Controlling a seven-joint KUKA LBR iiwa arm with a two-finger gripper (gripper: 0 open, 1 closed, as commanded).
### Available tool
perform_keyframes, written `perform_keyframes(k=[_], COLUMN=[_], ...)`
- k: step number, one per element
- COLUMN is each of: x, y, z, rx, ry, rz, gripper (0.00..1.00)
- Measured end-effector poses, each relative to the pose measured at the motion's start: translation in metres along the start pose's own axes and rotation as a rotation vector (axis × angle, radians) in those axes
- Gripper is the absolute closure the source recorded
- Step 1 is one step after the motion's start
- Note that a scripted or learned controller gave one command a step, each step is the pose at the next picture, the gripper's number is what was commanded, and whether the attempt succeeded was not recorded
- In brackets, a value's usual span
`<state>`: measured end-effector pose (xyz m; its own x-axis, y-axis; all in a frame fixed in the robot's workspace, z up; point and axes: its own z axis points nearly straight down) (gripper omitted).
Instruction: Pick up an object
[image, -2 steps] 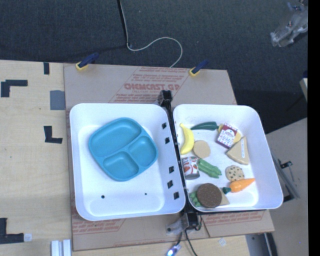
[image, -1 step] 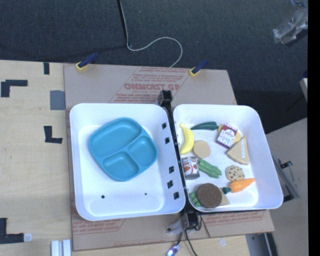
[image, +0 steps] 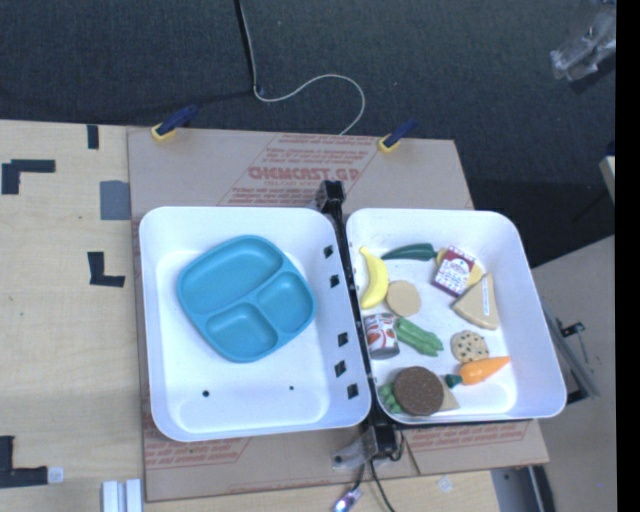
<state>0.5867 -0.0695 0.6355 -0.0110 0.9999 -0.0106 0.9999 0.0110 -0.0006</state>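
Note:
The right bin (image: 520, 265) holds several toy foods: a yellow banana (image: 373, 277), a dark green pepper (image: 408, 252), a red box (image: 453, 270), a tan round cracker (image: 404, 298), a pale wedge (image: 479, 302), a small can (image: 381, 335), a green pea pod (image: 419, 337), a speckled cookie (image: 468, 346), an orange carrot (image: 484, 370) and a brown patty (image: 417, 390). My gripper (image: 585, 45) is a blurred grey shape at the top right, far beyond the bins and well away from every object.
The left bin (image: 165, 380) holds a blue three-section plate (image: 245, 297). Both bins rest on a cardboard sheet (image: 290, 170) clipped at its far edge. A white cable (image: 300, 90) loops over the dark floor behind.

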Motion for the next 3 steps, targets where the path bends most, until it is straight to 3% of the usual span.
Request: perform_keyframes(k=[3], x=[0.001], y=[0.001], z=[-0.030], rx=[0.000], ry=[-0.002], rz=[-0.002], gripper=[1.00])
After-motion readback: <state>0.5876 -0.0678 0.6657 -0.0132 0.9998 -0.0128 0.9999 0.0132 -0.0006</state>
